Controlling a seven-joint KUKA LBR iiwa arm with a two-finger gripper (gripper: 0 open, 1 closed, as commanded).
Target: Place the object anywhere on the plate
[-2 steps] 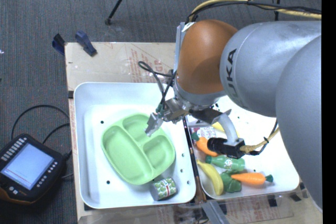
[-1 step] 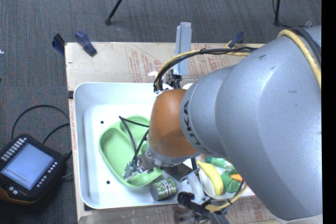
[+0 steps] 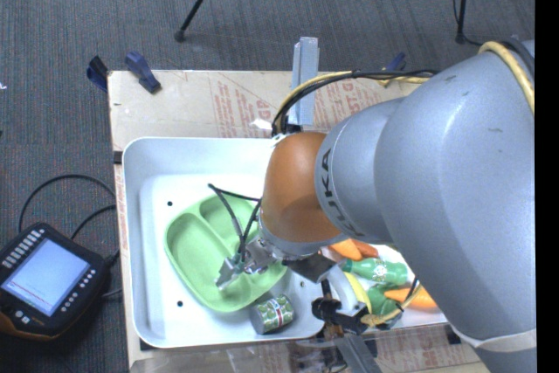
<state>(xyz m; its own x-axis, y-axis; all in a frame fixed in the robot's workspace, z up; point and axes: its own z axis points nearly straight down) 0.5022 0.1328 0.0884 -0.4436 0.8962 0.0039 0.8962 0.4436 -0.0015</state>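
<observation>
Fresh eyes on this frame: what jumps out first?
The big grey arm with its orange band fills the right half, reaching down over the left bin. Under it, the gripper sits above a green divided plate. A small green can lies just off the plate's near edge.

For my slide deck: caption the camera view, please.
KUKA arm's end effector over green plate in white bin; small can beside plate.

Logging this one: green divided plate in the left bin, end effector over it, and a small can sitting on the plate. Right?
Not quite. The camera view shows the small can lying on the bin floor just off the green plate, near its lower edge, not on it. The rest holds: the plate is in the left bin, with the end effector over it.
</observation>
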